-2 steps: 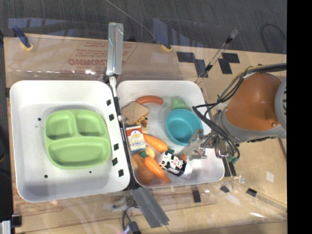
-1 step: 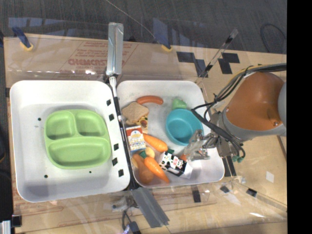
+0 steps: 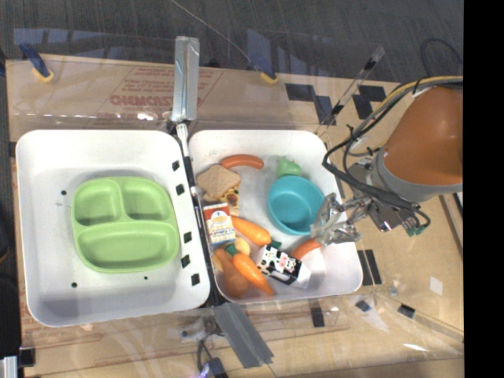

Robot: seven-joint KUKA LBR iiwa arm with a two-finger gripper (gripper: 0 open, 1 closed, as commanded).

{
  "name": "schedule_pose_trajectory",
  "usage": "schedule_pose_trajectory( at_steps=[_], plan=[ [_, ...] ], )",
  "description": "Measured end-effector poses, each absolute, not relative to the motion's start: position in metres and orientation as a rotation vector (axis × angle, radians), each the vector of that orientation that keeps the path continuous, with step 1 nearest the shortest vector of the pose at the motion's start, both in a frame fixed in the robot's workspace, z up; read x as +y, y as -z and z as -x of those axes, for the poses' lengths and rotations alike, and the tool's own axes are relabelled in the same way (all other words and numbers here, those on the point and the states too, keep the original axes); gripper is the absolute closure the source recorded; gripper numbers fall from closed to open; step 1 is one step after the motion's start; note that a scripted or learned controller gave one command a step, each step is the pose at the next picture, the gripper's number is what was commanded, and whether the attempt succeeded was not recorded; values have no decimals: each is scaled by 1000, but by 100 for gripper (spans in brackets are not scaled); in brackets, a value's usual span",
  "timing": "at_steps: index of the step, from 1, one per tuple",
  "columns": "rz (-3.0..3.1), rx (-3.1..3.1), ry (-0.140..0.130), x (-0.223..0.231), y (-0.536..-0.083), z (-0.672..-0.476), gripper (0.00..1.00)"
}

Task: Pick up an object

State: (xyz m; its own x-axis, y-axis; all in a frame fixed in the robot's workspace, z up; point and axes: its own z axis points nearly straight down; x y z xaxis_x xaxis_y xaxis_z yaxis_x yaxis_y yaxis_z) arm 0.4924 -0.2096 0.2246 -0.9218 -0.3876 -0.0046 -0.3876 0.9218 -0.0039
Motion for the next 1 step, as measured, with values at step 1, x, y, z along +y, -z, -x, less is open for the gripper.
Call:
schedule_pose_trajectory(
  at_steps=[1],
  plan=[
    [836,3030,-3,-209,-174,-488,100]
  ],
)
